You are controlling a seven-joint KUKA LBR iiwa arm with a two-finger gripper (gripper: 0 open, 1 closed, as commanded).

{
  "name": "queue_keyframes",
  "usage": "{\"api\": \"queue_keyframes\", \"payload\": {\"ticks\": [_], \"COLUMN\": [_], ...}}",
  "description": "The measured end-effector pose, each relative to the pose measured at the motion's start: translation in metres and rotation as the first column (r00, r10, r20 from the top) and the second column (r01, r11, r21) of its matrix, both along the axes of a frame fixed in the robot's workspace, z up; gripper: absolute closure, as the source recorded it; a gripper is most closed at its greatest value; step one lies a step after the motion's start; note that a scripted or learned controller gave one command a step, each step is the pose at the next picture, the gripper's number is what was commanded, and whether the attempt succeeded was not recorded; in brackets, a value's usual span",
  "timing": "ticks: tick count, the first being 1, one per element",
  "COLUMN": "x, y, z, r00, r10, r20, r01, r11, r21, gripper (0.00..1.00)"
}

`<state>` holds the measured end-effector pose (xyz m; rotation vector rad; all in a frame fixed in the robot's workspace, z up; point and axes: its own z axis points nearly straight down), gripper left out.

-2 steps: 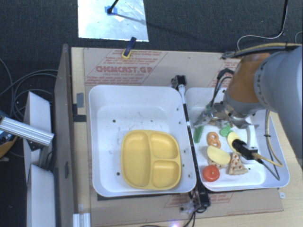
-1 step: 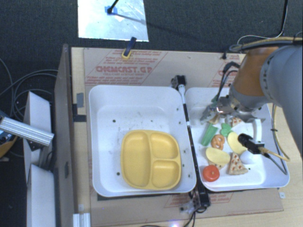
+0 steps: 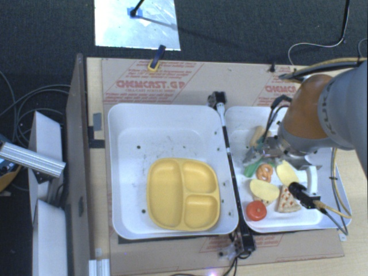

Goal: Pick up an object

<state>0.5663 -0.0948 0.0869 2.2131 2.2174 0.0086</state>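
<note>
Camera view catches the gripper [image 3: 260, 153] low in the right bin [image 3: 241, 119] over the toy food; whether it's spread or pinching, I can't tell; the tomato [image 3: 256, 210] near the front wall looks light, hard, slippery; best squeezed across its middle.

You are looking at a thick, rounded arm [image 3: 345, 111] with a smooth grey shell, its broad cylindrical body meeting a wide orange band [image 3: 305, 111] just above the wrist. Below the band the housing turns grey again and narrows into darker metal parts. A thin black cable [image 3: 275, 111] loops out beside the wrist. The pincer [image 3: 257, 153] is small, dark grey and metallic, its details too fine to read.
</note>
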Motion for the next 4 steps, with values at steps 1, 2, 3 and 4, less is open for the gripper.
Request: {"api": "queue_keyframes", "payload": {"ticks": [1, 2, 3, 4], "x": [0.044, -0.015, -0.011, -0.026], "y": [-0.012, 0.002, 0.001, 0.065], "z": [0.001, -0.003, 0.008, 0.101], "r00": [1.0, 1.0, 1.0, 1.0], "r10": [0.003, -0.002, 0.0, 0.006], "r20": [-0.001, -0.014, -0.007, -0.007], "r01": [-0.003, 0.002, 0.0, -0.006], "r11": [1.0, 1.0, 1.0, 1.0], "r21": [0.001, 0.004, 0.002, 0.004], "gripper": [0.0, 0.0, 1.0, 1.0]}}
